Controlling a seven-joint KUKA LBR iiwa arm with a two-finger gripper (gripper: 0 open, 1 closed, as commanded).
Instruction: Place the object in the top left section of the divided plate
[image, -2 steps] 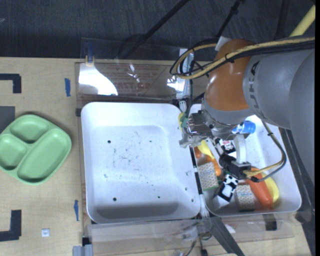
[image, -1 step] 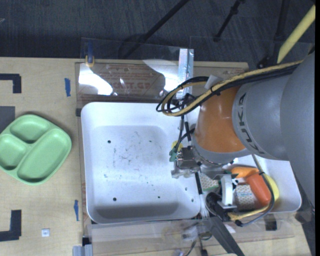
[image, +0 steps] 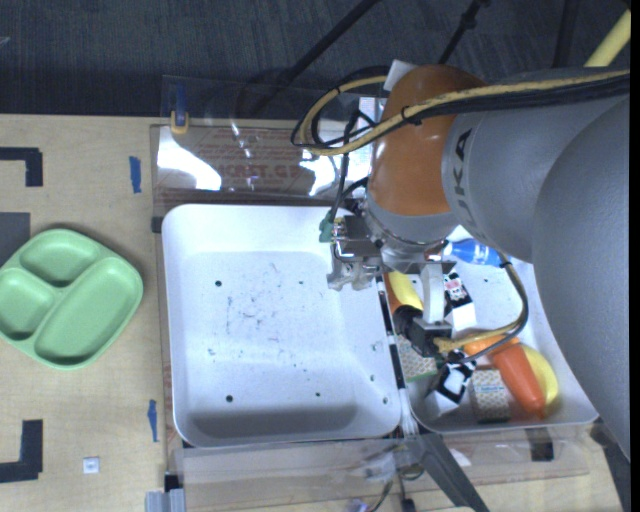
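The green divided plate (image: 68, 297) lies on the wooden bench at the far left, outside the bins, with two small sections on its upper side and one long section below. My gripper (image: 350, 262) hangs under the orange wrist band at the right rim of the left bin (image: 260, 330), close to the wall between the two bins. A yellow banana-like piece (image: 404, 290) lies just right of it in the right bin (image: 560, 410). The arm hides much of that bin.
The right bin also holds an orange carrot (image: 520, 380), a yellow item (image: 546, 368), a blue object (image: 478, 254), a patterned block (image: 488, 394) and black-and-white pieces (image: 456, 292). A clear sheet (image: 240, 160) lies behind the left bin.
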